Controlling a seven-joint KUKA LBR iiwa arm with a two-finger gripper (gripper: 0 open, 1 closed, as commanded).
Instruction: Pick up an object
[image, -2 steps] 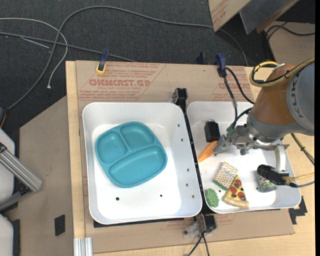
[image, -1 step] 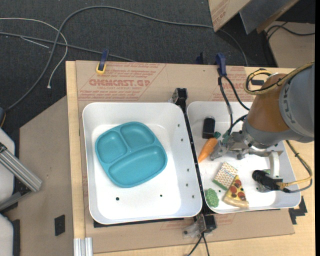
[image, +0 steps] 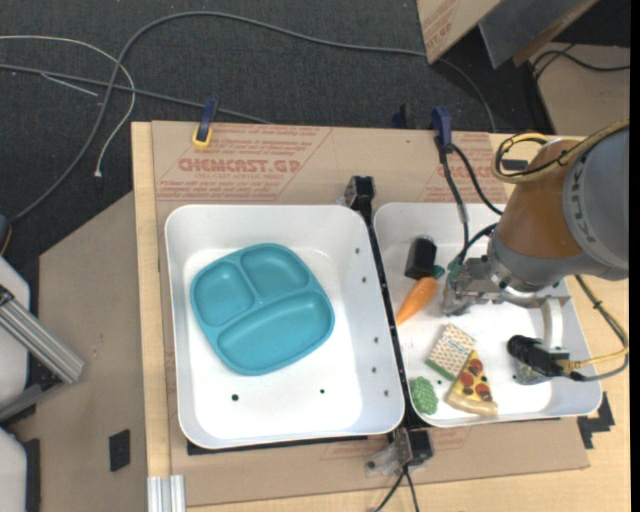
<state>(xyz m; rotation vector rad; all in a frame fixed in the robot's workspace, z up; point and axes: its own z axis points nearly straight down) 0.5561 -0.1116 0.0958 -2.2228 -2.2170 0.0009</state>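
You see the gripper (image: 462, 290) low over the right bin (image: 580, 405), just right of the toy carrot (image: 417, 298); its open or closed state cannot be determined. Nothing is seen held by it. The carrot lies near the bin's left wall, with a black block (image: 420, 257) above it. A patterned cracker (image: 451, 349), a pizza slice (image: 472, 384) and a green piece (image: 425, 394) lie nearer the front. The left bin (image: 190, 330) holds a blue divided plate (image: 262, 307).
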